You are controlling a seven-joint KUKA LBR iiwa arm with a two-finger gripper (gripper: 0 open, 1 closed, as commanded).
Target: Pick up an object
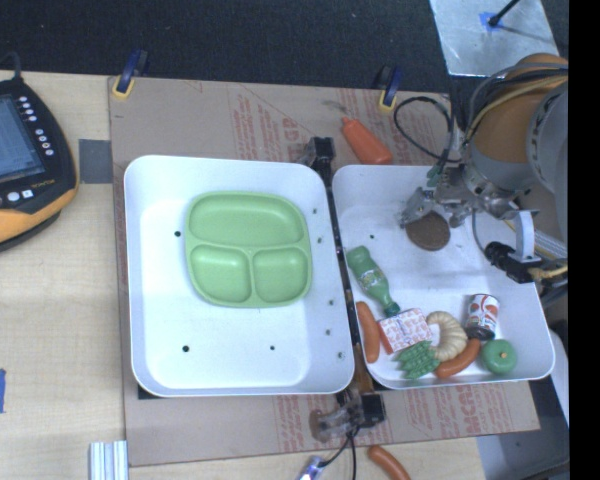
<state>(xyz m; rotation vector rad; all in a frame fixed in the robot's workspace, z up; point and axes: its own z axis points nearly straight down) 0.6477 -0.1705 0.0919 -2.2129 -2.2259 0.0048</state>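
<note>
Cardboard covers the wooden worktop (60,298), and two white bins sit on it side by side. In the left bin (150,348) lies a green divided plate (248,248). My claw (442,208) hangs low over the far part of the right bin (380,193), just above a brown round object (429,234); whether my fingers are spread or closed I cannot tell. Along the near side of that bin lie a green bottle (371,279), an orange carrot (368,330), a red-and-white packet (404,327), a small can (482,315), a green ball (498,356) and a sausage (457,360). Another orange carrot (364,141) rests on the cardboard beyond the bins. A control pendant (15,163) lies at the worktop's left edge.
</note>
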